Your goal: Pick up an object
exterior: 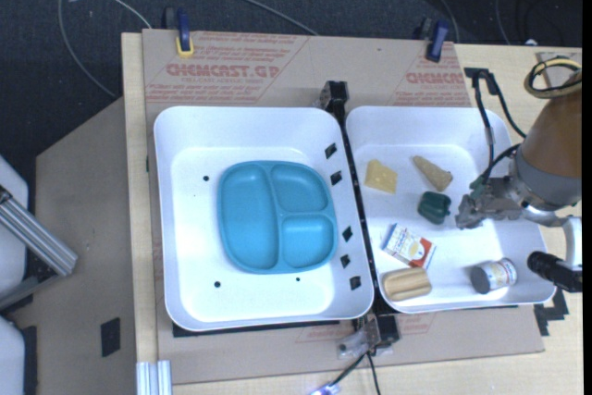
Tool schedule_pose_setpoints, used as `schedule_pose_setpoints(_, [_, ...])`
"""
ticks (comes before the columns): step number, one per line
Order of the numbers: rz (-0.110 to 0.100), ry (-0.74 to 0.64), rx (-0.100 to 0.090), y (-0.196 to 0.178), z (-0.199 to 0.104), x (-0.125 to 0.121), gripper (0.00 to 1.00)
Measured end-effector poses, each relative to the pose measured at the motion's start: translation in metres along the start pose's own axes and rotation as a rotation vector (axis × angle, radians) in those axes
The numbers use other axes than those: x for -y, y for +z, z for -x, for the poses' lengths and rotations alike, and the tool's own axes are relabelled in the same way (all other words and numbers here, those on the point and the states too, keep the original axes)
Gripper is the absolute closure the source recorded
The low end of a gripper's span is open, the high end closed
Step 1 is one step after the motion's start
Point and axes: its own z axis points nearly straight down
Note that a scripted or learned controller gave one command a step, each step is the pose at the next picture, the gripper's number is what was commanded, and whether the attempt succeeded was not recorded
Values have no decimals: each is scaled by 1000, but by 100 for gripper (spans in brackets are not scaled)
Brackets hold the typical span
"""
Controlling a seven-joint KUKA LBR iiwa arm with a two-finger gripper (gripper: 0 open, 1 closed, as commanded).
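With the two-finger gripper [469, 210] low in the right white bin [462, 129], jaws' state impossible to tell, the dark green rounded block [432, 206] sits just at its nine o'clock, so a clean pick probably needs centring over it before closing.

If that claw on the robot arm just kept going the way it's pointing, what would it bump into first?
The gripper points toward the picture's left, and the dark green object lies just ahead of it in the right bin, so probably that. Height is hard to judge from above; it might pass over.
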Motion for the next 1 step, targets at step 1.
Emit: schedule_pose_setpoints(1, [3, -2, 2, -46, -8, 1, 100])
